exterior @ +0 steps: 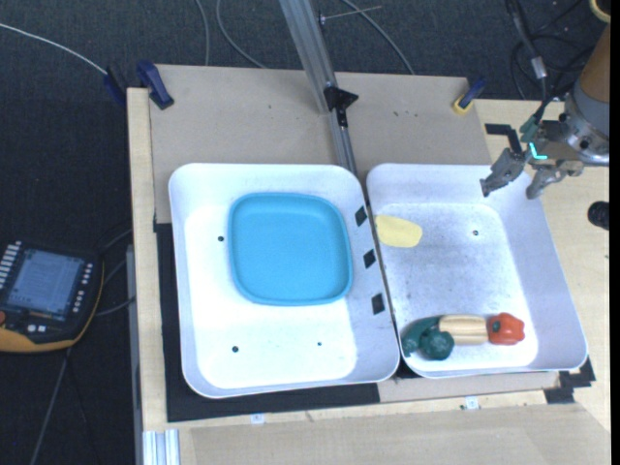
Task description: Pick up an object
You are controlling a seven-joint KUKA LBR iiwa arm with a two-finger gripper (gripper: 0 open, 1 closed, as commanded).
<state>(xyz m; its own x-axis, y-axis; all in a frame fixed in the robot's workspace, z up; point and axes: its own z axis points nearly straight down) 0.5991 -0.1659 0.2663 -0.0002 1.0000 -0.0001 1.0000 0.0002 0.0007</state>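
two white bins are seen side by side on a tan bench. the left bin (194, 347) holds a blue plate (291, 248), which lies flat toward the bin's far half. the right bin (542, 260) holds four small things. a yellow piece (398, 231) lies near the bin's far left corner, close to the wall shared with the left bin. along the near edge three things are lined up: a green piece (429, 341) at the left, a tan roll (463, 329) in the middle, touching the green piece, and a red piece (505, 328) at the right, touching the roll's end.

the gripper (520, 180) is seen over the far right corner of the right bin, at about the rim, well apart from all four things. its two fingers (500, 176) are spread, with open space between them, and nothing is pinched there. the grey arm is seen entering from the right edge above it.

a metal pole (312, 51) is seen slanting down to the gap between the bins. a blue clamp (153, 83) is fixed at the bench's far left corner and a yellow clamp (470, 94) at the far right. a pendant (44, 289) lies on the dark floor at the left, and cables are seen looping beyond the bench.
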